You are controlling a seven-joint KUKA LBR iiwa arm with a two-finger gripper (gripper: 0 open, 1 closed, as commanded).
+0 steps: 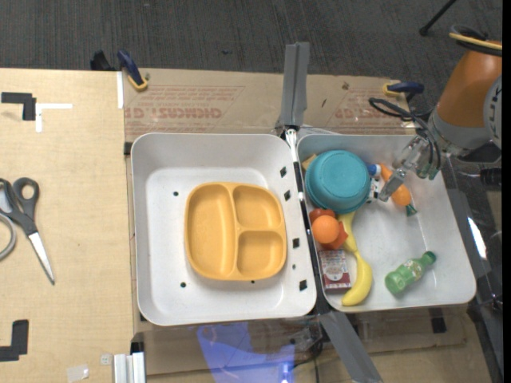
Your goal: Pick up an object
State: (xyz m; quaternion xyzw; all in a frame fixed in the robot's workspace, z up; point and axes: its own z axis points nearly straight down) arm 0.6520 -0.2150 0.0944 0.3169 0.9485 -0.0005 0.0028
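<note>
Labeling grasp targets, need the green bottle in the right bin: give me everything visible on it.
The green bottle is small, of clear green plastic as it looks, with a green cap at its upper right end. It lies on its side, slanted, on the floor of the right bin near the front right corner. Nothing touches it; the banana lies apart to its left.

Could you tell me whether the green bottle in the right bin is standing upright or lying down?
Lying down: the green bottle rests on its side on the right bin floor, cap pointing toward the far right.
</note>
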